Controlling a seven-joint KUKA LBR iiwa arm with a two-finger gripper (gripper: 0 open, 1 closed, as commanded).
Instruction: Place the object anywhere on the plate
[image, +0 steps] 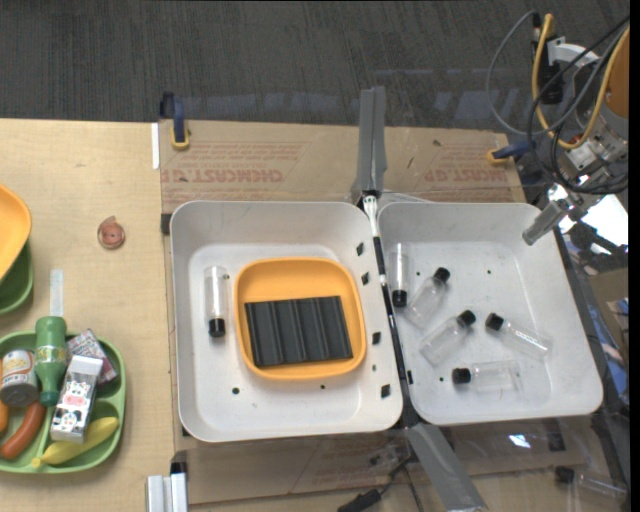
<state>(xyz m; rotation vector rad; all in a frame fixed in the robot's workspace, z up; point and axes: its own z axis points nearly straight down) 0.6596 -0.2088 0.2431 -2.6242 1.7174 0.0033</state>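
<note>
An orange plate with a dark ribbed insert sits in the middle of the left bin. One clear vial with a black cap lies on the bin floor just left of the plate, not on it. Several more clear black-capped vials lie scattered in the right bin, among them one against the left wall and one near the front. My gripper hangs at the right bin's far right corner, above the rim and apart from every vial.
The arm and its cables crowd the upper right. A metal divider post rises behind the joint between the bins. On the bench to the left stands a green tray with toy food, and a small pink object lies there too.
</note>
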